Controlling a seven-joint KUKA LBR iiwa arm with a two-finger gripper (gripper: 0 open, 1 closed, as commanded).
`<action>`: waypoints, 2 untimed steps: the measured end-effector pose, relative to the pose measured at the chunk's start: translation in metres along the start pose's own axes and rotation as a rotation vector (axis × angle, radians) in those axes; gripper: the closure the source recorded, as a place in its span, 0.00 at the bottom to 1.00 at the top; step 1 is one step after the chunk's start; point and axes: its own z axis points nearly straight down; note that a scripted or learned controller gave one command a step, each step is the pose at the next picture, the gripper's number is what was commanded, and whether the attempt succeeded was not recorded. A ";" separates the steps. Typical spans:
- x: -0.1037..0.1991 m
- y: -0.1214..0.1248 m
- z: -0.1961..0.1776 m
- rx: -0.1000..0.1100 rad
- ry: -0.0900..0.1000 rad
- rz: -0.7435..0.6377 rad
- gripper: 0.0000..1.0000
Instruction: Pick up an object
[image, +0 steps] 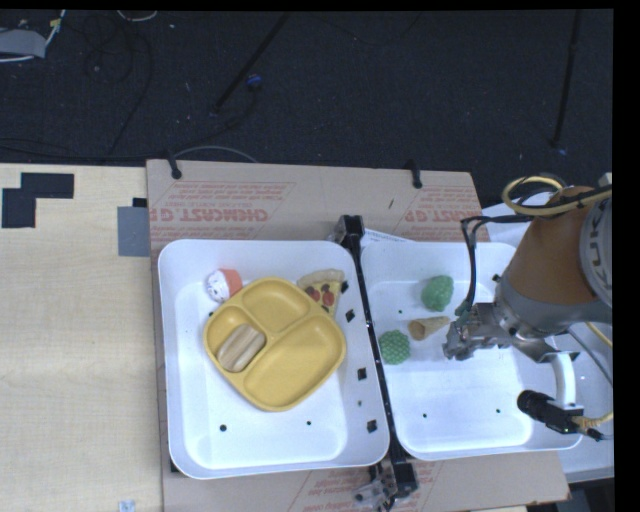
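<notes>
Even, diffuse light falls from overhead. The two white bins (190, 420) around the gripper (462, 340) are the brightest areas, nearly washed out, with soft glare on their rims. Shadows are faint: a thin one hugs the yellow tray (300, 370) well left of the gripper. Far above the gripper the floor sinks into grainy darkness. The whole frame is soft and low-resolution, and small details blur.

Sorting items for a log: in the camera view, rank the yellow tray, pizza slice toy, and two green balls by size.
1. yellow tray
2. pizza slice toy
3. upper green ball and lower green ball: look alike, unranked.
</notes>
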 end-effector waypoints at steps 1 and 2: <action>-0.001 0.006 -0.062 -0.003 -0.001 -0.006 1.00; 0.004 0.003 -0.106 -0.001 0.000 -0.006 1.00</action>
